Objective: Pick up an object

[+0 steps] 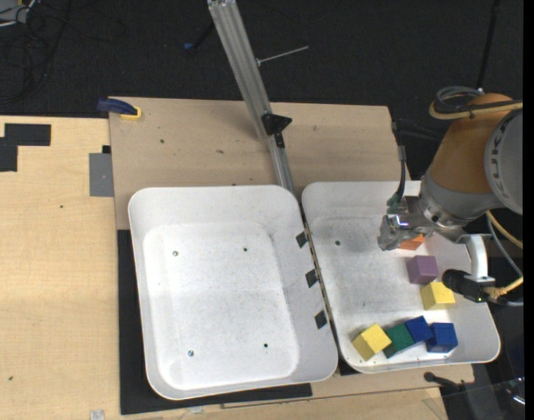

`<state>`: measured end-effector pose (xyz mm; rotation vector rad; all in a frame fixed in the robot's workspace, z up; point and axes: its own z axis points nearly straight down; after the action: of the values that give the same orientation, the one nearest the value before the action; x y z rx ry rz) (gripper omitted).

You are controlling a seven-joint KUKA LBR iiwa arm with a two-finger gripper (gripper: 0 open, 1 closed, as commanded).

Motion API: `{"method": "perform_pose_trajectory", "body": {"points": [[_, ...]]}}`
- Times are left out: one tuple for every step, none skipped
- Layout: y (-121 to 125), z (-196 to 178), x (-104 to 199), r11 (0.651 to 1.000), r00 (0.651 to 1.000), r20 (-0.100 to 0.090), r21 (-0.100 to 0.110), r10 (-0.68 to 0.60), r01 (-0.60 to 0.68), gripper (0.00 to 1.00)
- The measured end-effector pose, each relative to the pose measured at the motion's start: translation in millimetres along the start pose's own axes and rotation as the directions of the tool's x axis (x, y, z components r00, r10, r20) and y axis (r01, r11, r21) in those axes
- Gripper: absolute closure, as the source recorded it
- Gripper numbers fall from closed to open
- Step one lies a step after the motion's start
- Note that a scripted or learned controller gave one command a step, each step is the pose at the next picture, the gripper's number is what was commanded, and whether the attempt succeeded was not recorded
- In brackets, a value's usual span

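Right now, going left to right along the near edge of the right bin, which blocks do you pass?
Yellow block → green block → first blue block → second blue block.

Robotics lab: arm (477, 160), bins (223, 374), cables (13, 3).

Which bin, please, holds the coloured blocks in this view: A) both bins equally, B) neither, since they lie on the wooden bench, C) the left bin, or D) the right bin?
D: the purple block, yellow blocks, green block and blue blocks all lie inside the right bin, on the side where the gripper hovers.
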<state>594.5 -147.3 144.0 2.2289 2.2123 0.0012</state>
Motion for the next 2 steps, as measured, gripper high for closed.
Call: {"method": "perform_pose_trajectory", "body": {"points": [[6.3, -61.8, -3.7, 1.000, 1.000, 0.001, -0.003, -0.007, 0.007, 1.00], [7.1, -111.6, -4.9, 1.000, 1.000, 0.001, -0.002, -0.008, 0.008, 1.00]]}}
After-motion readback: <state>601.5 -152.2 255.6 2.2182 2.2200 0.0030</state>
